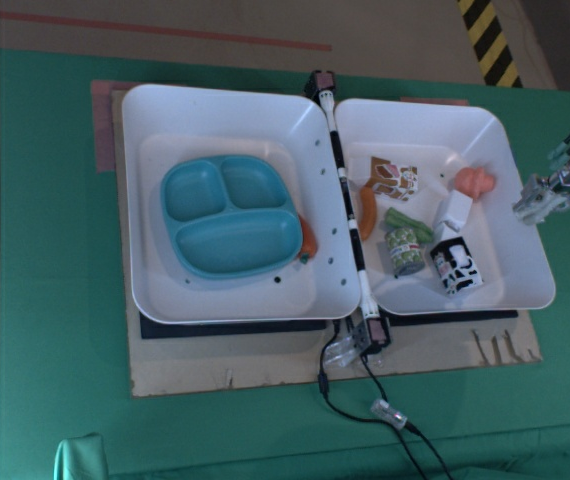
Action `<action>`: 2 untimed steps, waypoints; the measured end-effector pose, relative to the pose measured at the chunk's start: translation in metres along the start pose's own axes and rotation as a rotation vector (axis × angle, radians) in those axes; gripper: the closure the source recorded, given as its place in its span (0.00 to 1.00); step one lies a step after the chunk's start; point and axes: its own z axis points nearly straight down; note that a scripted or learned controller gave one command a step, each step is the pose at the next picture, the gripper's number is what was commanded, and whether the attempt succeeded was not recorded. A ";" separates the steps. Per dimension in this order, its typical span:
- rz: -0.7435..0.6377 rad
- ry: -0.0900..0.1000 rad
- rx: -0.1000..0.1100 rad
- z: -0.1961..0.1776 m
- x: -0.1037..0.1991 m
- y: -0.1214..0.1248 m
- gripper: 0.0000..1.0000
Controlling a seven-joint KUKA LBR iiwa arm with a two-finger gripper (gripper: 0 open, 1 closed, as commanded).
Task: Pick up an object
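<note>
The right bin [510, 153] holds several small objects. Among them are a salmon-pink lump [473, 181], a white block [456, 209] and a black-and-white patterned box [456, 266]. There are also a green-labelled can [403, 251], a green pod [408, 222], an orange sausage shape [366, 211] and a brown-and-white card [393, 178]. My gripper [528, 211] hangs just outside this bin's right rim, about level with the white block. It is open and holds nothing.
The left bin [155, 118] holds a teal divided plate [230, 216] with a small orange object [308, 238] against its right side. A rail [345, 193] with a cable divides the bins. Green cloth surrounds the cardboard base.
</note>
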 end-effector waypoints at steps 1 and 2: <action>0.000 0.000 0.000 0.004 0.000 0.000 1.00; 0.000 0.000 -0.001 0.006 0.000 0.000 1.00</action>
